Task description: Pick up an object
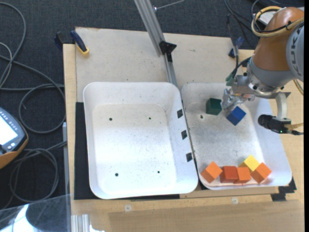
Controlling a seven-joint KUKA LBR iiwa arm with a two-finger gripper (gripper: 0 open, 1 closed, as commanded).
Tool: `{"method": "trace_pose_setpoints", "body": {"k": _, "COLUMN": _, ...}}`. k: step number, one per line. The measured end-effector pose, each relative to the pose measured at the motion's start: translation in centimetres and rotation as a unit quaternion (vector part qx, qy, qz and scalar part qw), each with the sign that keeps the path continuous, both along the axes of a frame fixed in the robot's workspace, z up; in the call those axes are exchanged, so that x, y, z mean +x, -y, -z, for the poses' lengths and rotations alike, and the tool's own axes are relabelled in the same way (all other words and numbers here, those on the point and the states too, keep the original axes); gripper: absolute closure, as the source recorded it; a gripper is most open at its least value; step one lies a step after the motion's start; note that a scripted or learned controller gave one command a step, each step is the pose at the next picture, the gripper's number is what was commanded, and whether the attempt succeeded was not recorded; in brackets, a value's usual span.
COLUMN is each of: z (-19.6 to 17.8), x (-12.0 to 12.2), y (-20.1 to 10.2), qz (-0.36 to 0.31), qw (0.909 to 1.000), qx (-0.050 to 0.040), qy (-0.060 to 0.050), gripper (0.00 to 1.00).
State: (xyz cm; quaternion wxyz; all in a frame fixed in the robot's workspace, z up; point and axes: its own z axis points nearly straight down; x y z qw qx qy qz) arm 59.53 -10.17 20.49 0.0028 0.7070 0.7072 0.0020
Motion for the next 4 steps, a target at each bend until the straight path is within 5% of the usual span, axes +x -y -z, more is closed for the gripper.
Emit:
{"method": "trace_pose_setpoints", "body": {"k": 1, "z": -4.8, "x": 0.9, "y": -0.5, "qz": -0.001, "qw": 1.0, "qx": 0.0002, "qy": 0.0, "gripper": 1.0}}
{"method": "trace_pose_setpoints", "body": {"k": 4, "z": -5.1, "x": -4.1, "y": -16.0, "qz": -0.003, "qw": 1.0, "qx": 0.002, "qy": -0.005, "gripper": 1.0}}
